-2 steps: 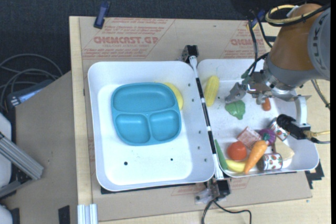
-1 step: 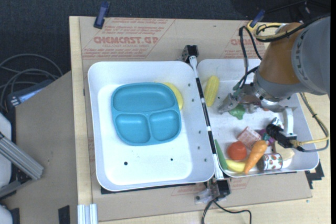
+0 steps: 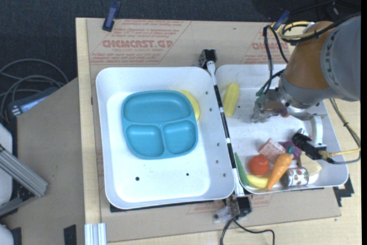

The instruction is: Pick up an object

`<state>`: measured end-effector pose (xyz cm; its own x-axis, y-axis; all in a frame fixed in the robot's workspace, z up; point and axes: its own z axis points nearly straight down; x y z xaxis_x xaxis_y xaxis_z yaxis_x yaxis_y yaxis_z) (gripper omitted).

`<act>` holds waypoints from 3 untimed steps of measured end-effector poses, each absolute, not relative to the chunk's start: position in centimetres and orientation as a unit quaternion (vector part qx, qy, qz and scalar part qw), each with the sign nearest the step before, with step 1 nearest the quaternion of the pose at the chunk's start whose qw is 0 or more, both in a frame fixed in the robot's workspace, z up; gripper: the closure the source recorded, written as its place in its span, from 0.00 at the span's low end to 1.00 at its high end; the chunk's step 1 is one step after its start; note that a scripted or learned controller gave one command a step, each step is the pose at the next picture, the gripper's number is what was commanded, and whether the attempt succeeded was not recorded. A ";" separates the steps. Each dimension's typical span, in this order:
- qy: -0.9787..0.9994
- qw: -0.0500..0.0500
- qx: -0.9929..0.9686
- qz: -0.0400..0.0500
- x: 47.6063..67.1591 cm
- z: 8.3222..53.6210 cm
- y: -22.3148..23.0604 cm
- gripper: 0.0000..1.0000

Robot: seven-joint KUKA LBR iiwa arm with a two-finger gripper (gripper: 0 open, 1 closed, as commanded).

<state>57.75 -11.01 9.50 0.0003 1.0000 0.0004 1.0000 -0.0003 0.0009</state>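
the jaws (image 3: pixel 265 110) hung low over the right bin (image 3: pixel 246 74), over bare white floor just right of the corn cob (image 3: pixel 231 98) that lay against the bin's left wall. whether they were parted or clenched could not be told, and nothing was seen between them. the other candidates sat heaped in the bin's near corner, apart from the jaws: a tomato (image 3: pixel 259 165), a carrot (image 3: pixel 279 168), a banana (image 3: pixel 254 181) and a small can (image 3: pixel 298 177). the left bin (image 3: pixel 109 123) carried a blue divided plate (image 3: pixel 160 123). judged from this, the pick was not yet done: a grasp and a lift remained, with the corn nearest
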 end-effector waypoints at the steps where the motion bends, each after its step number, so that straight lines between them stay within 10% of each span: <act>1: 0.708 0.001 0.706 0.001 66.1 18.6 -6.8 1.00; 2: 0.707 0.000 0.707 0.000 66.0 18.5 -6.9 0.00; 3: 0.707 -0.001 0.707 -0.001 64.2 14.8 -9.2 0.00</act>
<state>64.24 -9.25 14.78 0.0006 1.0000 -0.0001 1.0000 -0.0006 -0.0020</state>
